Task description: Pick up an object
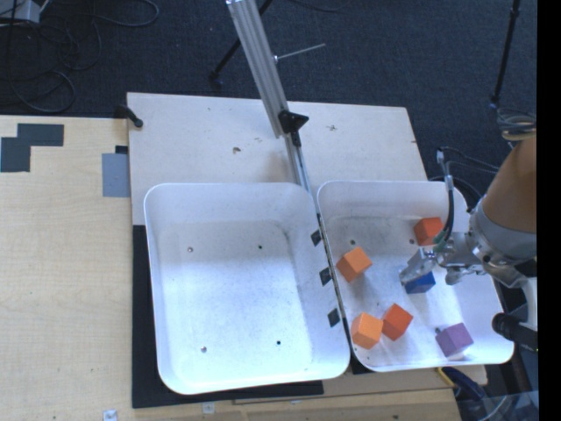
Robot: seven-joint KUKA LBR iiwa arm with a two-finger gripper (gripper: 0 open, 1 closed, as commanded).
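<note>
Dark carpet and cables ring the bench; two white bins sit side by side, and my work is in the right bin [386, 196]. My gripper [424, 268] hangs low over the blue block [420, 281] — whether the claw is wide or closed I cannot tell from this angle. An orange cube [428, 230] sits just behind, others [353, 263] lie further left, and a purple block [454, 339] is near the front wall. To do this well I should centre squarely on the blue block, square to its faces, clear of that neighbour.
</note>
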